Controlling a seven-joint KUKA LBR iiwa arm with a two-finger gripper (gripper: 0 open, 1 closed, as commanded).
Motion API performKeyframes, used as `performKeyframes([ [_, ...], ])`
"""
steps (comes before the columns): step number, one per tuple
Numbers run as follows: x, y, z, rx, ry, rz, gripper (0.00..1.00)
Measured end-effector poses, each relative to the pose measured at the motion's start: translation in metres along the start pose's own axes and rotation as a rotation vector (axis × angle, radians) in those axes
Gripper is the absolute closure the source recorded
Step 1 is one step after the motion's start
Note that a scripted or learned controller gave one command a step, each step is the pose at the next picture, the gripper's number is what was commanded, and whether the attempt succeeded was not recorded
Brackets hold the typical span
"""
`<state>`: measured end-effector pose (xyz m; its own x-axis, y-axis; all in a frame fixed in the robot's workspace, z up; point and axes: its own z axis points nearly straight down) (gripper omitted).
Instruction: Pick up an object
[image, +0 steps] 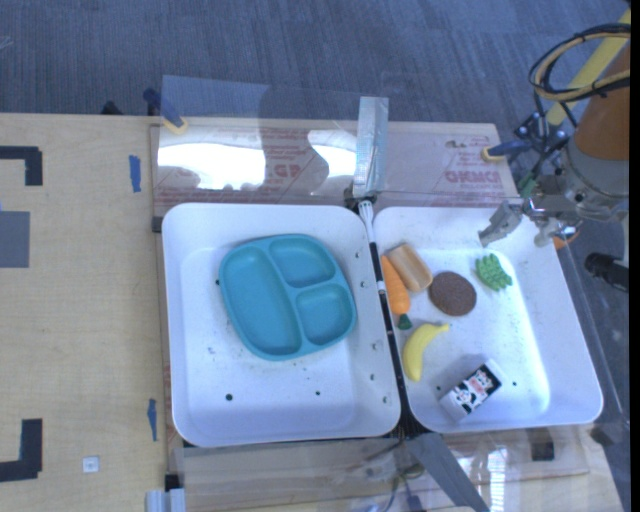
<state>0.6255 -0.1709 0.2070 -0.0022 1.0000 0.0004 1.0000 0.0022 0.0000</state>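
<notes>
The two-finger gripper (520, 226) hangs spread open and empty at the upper right of the right-hand shallow white bin (560, 385), placed for descent; the nearest candidate, a small green leafy toy (493, 271), lies just below it; other items cluster centre-left.
</notes>
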Motion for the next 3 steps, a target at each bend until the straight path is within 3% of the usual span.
performKeyframes([
  [1, -0.010, 0.001, 0.106, 0.002, 0.001, -0.136, 0.00],
  [2, 0.018, 0.002, 0.113, -0.015, -0.008, -0.248, 0.00],
  [3, 0.019, 0.004, 0.100, -0.023, -0.006, -0.247, 1.00],
])
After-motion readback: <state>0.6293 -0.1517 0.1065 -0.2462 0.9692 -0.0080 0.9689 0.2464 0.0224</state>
